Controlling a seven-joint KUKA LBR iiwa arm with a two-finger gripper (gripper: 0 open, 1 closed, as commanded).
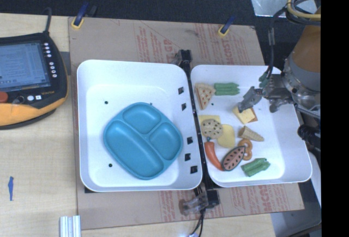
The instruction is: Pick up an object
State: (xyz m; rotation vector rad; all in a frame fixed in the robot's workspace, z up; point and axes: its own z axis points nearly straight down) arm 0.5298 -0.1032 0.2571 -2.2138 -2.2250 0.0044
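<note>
Near you, right white bin (289,173): green toy pod (254,166), spotted oval (233,158) | left white bin (87,121): blue divided plastic tray (143,140) | farther: two-finger gripper (248,102) just above yellow cheese block (246,115); whether released or clenched, you cannot tell.

Tray (143,140) in left bin (90,75) (food (218,133) in right bin (283,173)).

Blue divided tray (143,140); white bins (87,121); yellow cheese (246,116); green beans (226,88); orange carrot (212,155).
</note>
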